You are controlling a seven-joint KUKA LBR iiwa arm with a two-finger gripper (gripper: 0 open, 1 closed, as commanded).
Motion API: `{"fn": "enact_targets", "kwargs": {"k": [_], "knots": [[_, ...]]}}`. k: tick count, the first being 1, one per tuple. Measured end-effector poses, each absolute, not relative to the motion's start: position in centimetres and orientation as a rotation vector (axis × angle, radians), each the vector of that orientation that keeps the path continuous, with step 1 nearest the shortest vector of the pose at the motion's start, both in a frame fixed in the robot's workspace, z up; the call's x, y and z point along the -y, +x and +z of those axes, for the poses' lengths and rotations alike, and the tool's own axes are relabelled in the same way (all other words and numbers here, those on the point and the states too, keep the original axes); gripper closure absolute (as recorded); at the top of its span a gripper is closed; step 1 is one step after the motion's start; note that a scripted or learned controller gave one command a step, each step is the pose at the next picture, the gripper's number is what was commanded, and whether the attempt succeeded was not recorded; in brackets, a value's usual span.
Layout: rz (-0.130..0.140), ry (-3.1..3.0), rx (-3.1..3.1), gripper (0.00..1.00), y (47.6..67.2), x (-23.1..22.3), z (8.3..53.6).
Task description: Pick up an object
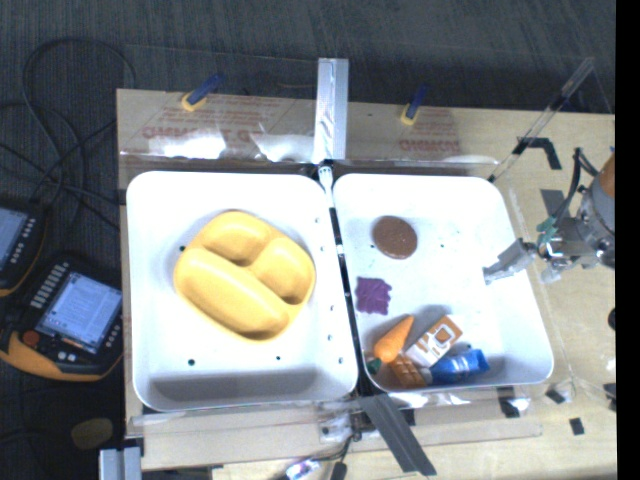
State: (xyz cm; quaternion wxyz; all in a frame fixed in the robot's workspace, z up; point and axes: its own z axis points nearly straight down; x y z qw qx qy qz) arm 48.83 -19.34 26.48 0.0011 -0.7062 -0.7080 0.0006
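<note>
You looked down on a pale wooden bench [480, 133] set on dark carpet, with a handheld pendant [62, 313] lying on the floor at nine o'clock. Two shallow white bins sat side by side. The left bin [150, 368] held one thing: a big yellow lumpy object [243, 273] resting near its middle. The right bin [515, 343] held five pieces. One brown disc [395, 237] lay toward twelve o'clock, one purple scrap [372, 294] sat just inside the left wall, and three things crowded together at six o'clock: an orange carrot-like piece [394, 336], a small brown-and-white carton [434, 341] and a blue object [459, 366]. The gripper [505, 265] hung at three o'clock over the right bin's rim, well apart from every piece; you could not tell how its fingers stood.
</note>
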Motion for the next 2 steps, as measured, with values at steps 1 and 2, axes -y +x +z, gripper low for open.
{"fn": "enact_targets", "kwargs": {"k": [1, 2], "knots": [[-0.008, -2.263, 2.192, 0.00, 55.5, 16.4, 8.9], [-0.006, -2.258, 2.198, 0.00, 62.6, 10.0, 8.9]]}}
